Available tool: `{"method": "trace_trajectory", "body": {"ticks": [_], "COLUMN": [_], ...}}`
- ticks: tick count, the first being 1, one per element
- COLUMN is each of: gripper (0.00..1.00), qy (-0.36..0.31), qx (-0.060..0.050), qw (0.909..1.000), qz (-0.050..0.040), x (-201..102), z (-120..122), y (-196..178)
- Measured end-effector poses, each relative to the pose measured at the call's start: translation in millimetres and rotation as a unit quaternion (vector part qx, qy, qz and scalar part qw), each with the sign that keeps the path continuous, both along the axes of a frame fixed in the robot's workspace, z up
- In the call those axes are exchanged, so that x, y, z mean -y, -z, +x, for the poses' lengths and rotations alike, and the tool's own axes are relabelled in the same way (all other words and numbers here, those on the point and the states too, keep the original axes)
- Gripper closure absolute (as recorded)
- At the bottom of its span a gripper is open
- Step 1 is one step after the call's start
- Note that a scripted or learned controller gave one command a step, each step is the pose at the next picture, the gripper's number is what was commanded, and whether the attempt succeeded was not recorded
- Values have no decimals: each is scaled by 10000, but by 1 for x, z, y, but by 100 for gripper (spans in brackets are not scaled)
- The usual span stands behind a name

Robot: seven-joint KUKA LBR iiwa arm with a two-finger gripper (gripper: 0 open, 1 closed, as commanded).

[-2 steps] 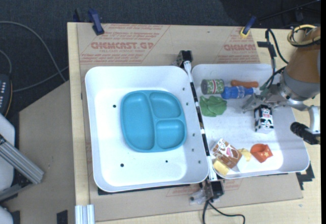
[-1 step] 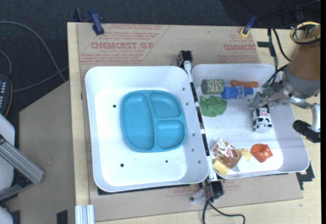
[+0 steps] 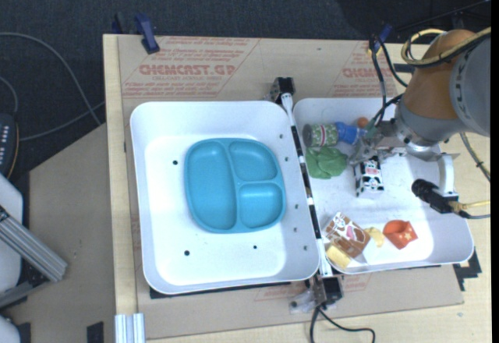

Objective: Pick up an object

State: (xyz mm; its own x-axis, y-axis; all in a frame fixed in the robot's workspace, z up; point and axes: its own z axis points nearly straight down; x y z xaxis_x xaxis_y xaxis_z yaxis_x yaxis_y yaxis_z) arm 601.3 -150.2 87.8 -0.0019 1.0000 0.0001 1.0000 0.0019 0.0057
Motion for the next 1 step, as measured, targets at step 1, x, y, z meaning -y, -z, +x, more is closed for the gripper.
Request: {"method": "trace_trajectory", "body": {"ticks": [1], "gripper": [100], "qy": [-12], "qx": [3], "qw": [10000], "qz": [7], "x": [-83], "z": [16], "y": [-99]}}
